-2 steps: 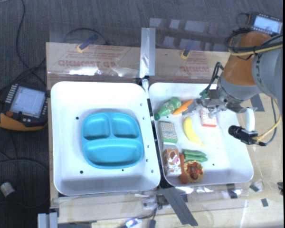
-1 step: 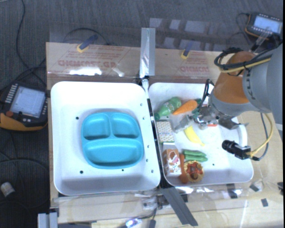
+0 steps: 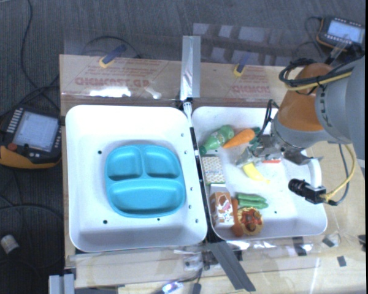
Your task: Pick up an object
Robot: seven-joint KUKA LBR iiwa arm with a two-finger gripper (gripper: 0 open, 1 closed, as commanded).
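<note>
The right bin (image 3: 297, 220) holds several small items. An orange carrot (image 3: 238, 139) lies beside a green vegetable (image 3: 217, 138) at the back. In the middle is a yellow piece (image 3: 253, 172). A green pod (image 3: 251, 199), a printed packet (image 3: 221, 207) and a red item (image 3: 249, 220) sit toward the front. A pale checked pad (image 3: 213, 169) rests along the bin's left wall. My gripper (image 3: 256, 154) is low in this bin, just right of the carrot's tip and just above the yellow piece. The wrist hides what is under it.
The left bin (image 3: 86, 122) carries a blue divided tray (image 3: 146, 179). A ridge where the two bins meet runs down the middle. The arm's orange band (image 3: 300, 106) and grey body cover the right bin's back right corner. A black cable connector (image 3: 305, 190) hangs over its right side.
</note>
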